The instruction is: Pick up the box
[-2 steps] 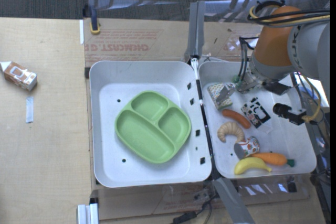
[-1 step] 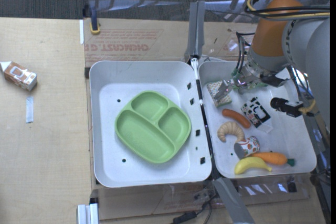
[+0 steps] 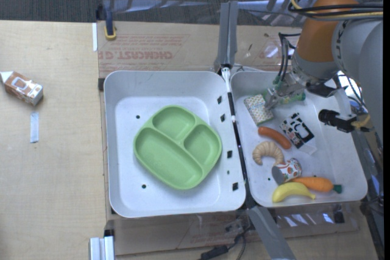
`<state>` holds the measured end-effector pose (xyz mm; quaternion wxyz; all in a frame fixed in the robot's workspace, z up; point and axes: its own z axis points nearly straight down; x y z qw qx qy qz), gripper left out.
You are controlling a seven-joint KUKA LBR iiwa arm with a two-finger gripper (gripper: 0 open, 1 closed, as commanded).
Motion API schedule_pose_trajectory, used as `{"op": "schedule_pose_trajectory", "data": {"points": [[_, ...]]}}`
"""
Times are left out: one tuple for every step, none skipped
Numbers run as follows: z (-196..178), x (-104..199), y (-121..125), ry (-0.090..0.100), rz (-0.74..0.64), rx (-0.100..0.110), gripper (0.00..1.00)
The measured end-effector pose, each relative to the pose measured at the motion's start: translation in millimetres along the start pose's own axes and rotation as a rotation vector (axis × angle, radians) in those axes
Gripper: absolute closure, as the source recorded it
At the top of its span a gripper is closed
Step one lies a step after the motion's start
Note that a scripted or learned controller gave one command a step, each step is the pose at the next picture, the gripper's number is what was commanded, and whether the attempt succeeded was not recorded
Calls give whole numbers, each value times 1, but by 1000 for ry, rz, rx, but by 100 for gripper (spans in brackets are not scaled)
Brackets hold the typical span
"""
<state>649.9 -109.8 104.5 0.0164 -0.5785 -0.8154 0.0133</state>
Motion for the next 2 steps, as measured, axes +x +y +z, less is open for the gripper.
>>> {"op": "schedule_pose_trajectory", "data": {"points": [[3,2,-3,9,1,14,0],[-9,0,-2,2,1,4,100]]}}
